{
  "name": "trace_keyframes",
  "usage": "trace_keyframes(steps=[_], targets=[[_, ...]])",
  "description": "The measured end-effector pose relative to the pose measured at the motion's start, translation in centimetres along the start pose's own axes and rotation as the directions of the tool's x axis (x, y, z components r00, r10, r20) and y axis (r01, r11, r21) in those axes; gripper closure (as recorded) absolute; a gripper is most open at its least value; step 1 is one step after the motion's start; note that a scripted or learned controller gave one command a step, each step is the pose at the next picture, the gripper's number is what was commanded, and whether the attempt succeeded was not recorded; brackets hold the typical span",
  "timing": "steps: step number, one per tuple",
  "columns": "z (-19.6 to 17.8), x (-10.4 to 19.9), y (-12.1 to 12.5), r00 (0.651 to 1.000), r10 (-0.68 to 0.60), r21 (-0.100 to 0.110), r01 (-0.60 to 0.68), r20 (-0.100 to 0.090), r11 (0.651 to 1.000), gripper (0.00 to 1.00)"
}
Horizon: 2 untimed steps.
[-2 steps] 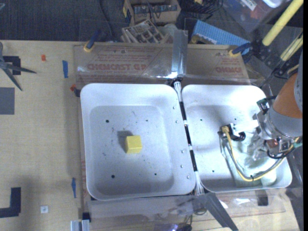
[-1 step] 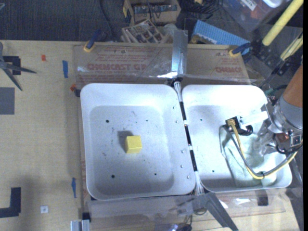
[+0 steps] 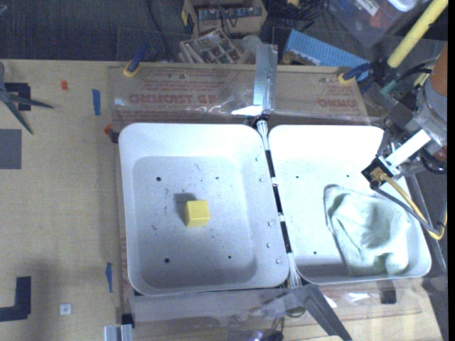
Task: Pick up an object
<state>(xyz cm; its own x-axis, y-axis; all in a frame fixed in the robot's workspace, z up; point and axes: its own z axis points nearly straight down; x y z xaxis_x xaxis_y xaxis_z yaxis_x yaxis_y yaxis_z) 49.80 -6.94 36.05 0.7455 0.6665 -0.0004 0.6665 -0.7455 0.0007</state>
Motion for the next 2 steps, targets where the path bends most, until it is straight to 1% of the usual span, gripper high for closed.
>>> trace_keyframes(steps=[1,2], targets=[[17.7,4.0,0.8,0.929,0.369,0.004,-0.369,0.004,0.929,1.00],[9.9,7.0,9.3,0.913,0.407,0.002,-0.407,0.001,0.913,1.00]])
